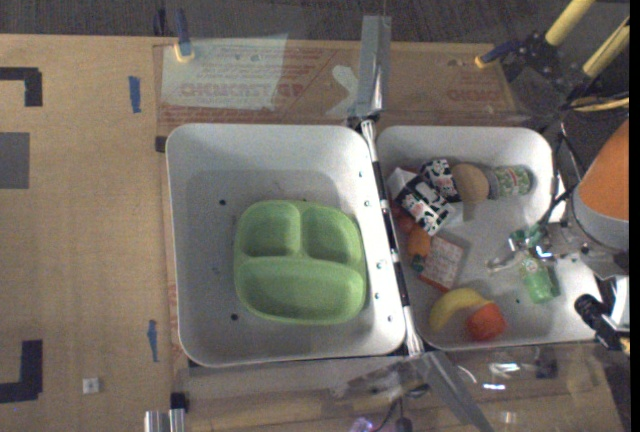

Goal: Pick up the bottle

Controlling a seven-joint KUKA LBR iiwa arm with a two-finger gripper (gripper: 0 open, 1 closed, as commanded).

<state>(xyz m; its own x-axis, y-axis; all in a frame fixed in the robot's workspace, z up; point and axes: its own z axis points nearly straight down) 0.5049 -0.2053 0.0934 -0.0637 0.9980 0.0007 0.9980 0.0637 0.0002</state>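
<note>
Overhead, claw (520, 252) down in right bin (535, 145) over small green bottle (537, 282), grip state unclear, green tray (298, 262) in left bin (200, 155).

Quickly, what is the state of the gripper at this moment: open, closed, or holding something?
Gripper: over the right bin, by a small green bottle; open or closed cannot be told.

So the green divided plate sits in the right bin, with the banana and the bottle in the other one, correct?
Not quite. The camera view shows the green divided plate in the left bin. The banana and the bottle lie in the right bin.
</note>
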